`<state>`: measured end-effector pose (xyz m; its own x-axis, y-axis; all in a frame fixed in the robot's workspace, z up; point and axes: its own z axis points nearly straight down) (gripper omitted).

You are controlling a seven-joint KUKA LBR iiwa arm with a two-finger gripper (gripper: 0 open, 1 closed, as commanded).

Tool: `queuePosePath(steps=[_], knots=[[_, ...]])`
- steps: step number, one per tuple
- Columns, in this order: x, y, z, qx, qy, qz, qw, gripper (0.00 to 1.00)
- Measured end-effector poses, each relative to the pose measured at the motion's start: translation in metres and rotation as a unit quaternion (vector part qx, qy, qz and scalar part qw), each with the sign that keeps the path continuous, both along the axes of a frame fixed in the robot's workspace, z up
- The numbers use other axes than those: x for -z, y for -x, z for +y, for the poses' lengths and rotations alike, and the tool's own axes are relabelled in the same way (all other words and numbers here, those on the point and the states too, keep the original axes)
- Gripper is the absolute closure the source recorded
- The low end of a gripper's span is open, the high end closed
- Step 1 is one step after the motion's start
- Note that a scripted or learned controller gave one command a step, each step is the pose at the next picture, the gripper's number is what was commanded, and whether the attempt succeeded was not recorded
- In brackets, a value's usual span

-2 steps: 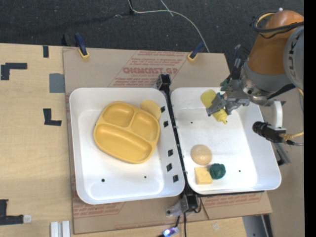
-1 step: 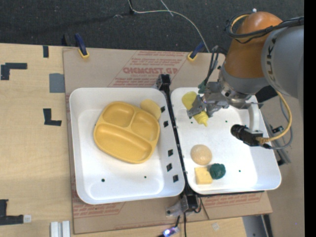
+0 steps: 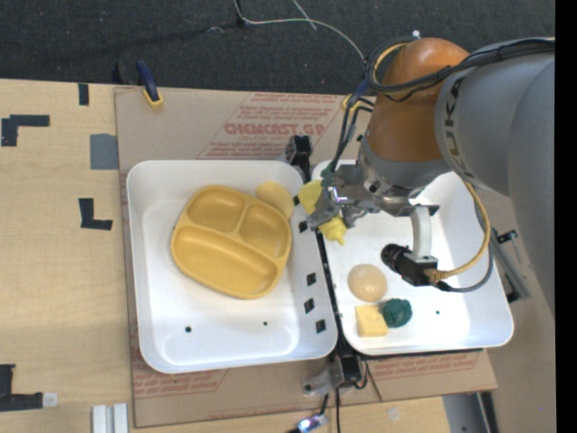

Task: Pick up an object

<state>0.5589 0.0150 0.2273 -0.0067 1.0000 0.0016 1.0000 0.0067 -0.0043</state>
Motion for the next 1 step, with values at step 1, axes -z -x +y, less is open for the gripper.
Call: queuePosePath(steps=[1], knots=[[-0.0067,0.016,0.0591,-0.001,-0.0003,0.0,1.0,1.0]])
